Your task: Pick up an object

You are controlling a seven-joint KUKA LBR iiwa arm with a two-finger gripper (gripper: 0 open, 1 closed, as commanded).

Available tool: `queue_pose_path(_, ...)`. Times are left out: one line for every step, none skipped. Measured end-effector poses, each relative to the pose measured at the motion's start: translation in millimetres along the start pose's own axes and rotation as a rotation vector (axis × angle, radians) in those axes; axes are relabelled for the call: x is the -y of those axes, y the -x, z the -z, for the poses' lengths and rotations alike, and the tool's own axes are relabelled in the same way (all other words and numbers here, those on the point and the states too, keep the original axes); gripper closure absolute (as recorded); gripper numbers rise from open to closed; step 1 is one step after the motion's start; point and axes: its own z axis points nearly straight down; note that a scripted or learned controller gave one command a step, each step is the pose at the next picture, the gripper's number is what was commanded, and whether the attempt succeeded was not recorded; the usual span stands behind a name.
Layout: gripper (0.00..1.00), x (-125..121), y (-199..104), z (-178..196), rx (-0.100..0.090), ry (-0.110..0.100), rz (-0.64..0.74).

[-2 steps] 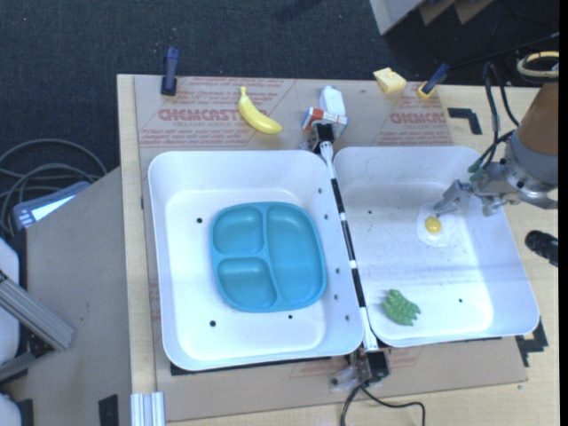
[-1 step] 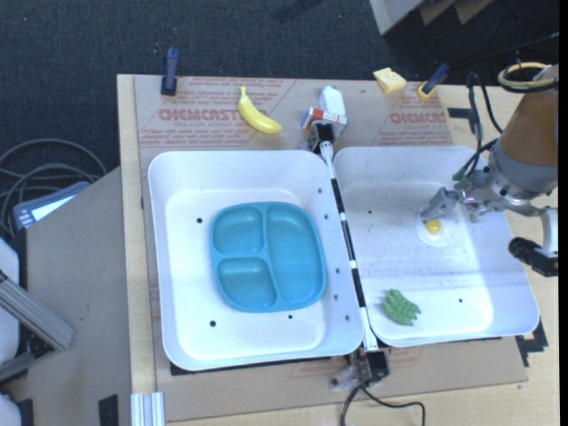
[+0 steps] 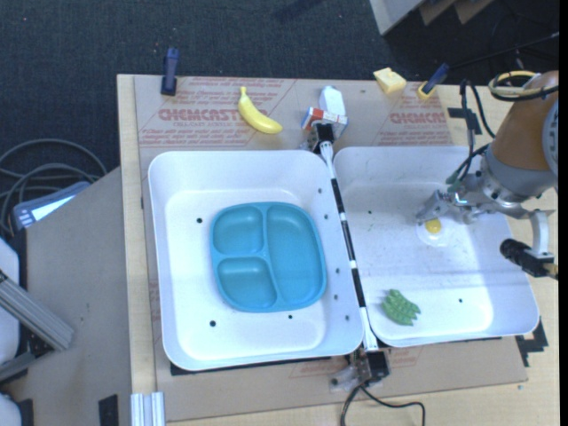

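Observation:
In the right bin [image 3: 399, 176] a small yellow object [image 3: 432, 228] lies near the middle, on the white floor. My gripper [image 3: 441, 209] hangs just above and slightly right of it, fingers pointing down-left toward it. A green leafy toy [image 3: 400, 308] lies near the right bin's front edge, well apart from the gripper. The left bin [image 3: 177, 193] holds a blue divided plate [image 3: 267, 256].
On the bench behind the bins lie a yellow banana [image 3: 256, 114], a small white and red box [image 3: 329, 110], a yellow wedge [image 3: 389, 80] and a blue clip [image 3: 169, 69]. The arm's orange band [image 3: 528, 136] rises over the right bin's far right side.

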Motion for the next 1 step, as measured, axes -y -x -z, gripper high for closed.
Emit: queue_pose_path(1.0,-1.5,0.1,11.7,0.002,0.005,0.0)
